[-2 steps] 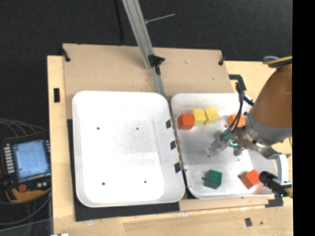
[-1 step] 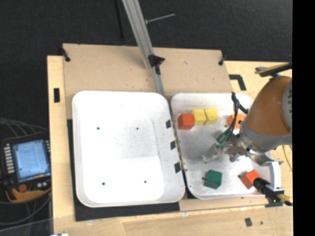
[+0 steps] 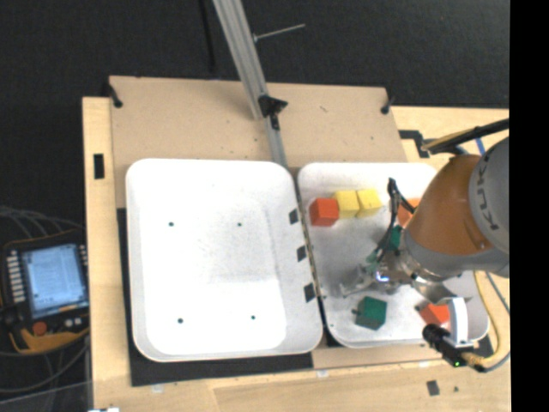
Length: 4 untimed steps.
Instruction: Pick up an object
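My gripper (image 3: 362,283) hangs low over the right bin (image 3: 339,333), below the arm's orange band. A green block (image 3: 371,312) lies on the bin floor just in front of the gripper, close to it. Nothing can be seen held. An orange cube (image 3: 323,211) and two yellow blocks (image 3: 347,202) (image 3: 369,199) stand in a row along the bin's far side. A red-orange piece (image 3: 435,312) lies at the near right, partly hidden by the arm.
The left bin (image 3: 210,256) sits beside the right one, with black clips on the shared wall. A metal post (image 3: 244,54) rises behind the bins. A teach pendant (image 3: 47,286) lies off the bench at the left.
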### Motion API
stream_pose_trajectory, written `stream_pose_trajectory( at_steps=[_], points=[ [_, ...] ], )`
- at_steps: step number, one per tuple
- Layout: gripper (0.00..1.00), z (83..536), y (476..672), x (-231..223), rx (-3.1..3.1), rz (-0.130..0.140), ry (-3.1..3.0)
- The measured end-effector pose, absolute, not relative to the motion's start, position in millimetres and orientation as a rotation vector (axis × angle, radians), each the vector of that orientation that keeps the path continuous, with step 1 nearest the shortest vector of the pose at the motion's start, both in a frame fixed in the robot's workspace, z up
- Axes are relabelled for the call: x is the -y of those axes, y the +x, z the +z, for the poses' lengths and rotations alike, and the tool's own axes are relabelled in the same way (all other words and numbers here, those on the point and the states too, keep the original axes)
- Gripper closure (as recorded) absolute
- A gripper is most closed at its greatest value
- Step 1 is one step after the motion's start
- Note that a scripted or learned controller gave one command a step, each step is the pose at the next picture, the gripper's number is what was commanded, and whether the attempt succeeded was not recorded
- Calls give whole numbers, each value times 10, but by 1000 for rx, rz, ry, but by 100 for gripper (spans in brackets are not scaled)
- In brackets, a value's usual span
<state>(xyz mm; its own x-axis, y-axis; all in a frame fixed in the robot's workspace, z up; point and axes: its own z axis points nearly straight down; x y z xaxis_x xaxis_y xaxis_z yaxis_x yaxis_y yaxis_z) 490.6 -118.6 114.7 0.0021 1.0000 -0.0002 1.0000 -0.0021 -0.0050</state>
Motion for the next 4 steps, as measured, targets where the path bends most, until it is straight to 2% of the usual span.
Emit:
stream_pose_trajectory(
  at_steps=[1, 2, 3, 4],
  points=[
    [0, 968, 4911, 1206, 2219, 2, -2226],
    [100, 1090, 4927, 1211, 2214, -6, -2236],
    [100, 1676, 4971, 1314, 2225, -6, -2228],
    [100, 2212, 4951, 1229, 2231, -7, -2221]
  ],
)
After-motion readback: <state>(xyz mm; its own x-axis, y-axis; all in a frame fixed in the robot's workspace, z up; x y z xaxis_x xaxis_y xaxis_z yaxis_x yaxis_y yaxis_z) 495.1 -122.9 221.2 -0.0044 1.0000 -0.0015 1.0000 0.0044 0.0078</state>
